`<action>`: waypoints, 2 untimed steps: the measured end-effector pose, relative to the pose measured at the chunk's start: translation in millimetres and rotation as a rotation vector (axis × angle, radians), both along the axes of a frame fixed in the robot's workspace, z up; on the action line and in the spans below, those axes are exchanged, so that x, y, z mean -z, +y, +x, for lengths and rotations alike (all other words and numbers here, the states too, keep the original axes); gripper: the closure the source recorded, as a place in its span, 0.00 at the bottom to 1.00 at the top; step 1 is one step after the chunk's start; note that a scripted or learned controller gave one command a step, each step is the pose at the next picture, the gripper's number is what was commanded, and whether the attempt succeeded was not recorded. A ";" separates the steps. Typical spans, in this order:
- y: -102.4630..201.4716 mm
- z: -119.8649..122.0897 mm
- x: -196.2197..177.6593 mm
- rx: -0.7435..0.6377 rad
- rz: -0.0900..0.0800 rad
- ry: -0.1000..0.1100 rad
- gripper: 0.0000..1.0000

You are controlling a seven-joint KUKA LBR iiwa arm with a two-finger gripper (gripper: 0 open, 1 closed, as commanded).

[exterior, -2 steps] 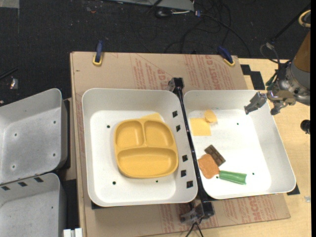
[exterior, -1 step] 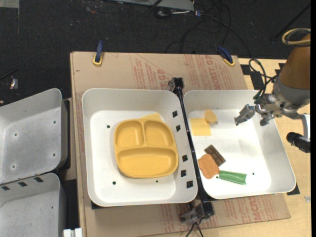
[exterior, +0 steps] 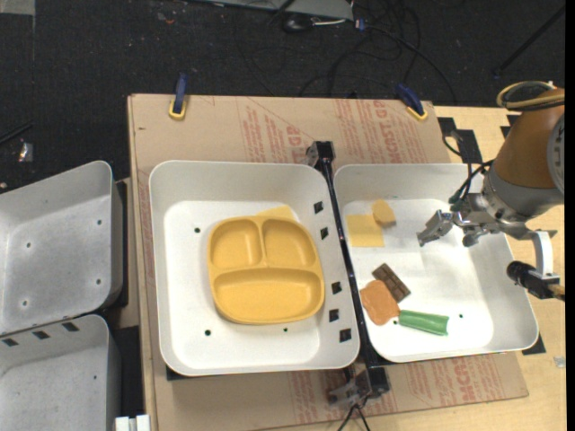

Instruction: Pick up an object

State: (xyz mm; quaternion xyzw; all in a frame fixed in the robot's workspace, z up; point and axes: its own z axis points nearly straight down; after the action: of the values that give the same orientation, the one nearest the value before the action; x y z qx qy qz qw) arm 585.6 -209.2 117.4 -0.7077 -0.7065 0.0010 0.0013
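Note:
Several small objects lie in the right bin: a flat pale-yellow square, a small orange-yellow block, a brown ridged piece, an orange lump and a green stick. My gripper hangs over the bin's upper right part, to the right of the yellow square and the block. Its two fingers are spread apart with nothing between them. The brown, orange and green pieces lie lower left of it.
A yellow divided plate fills most of the left bin. A black divider runs between the bins. The arm's orange band is at the right edge. A grey lid lies left of the bench.

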 end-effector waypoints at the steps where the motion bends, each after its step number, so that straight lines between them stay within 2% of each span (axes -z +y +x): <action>1: 0.7 0.1 26.4 -0.001 -0.001 -0.002 0.00; 2: 0.6 1.0 14.7 -0.001 -0.002 -0.005 1.00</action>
State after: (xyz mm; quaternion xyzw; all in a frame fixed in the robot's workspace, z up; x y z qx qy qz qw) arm 586.6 -208.6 102.7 -0.7072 -0.7070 -0.0002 -0.0012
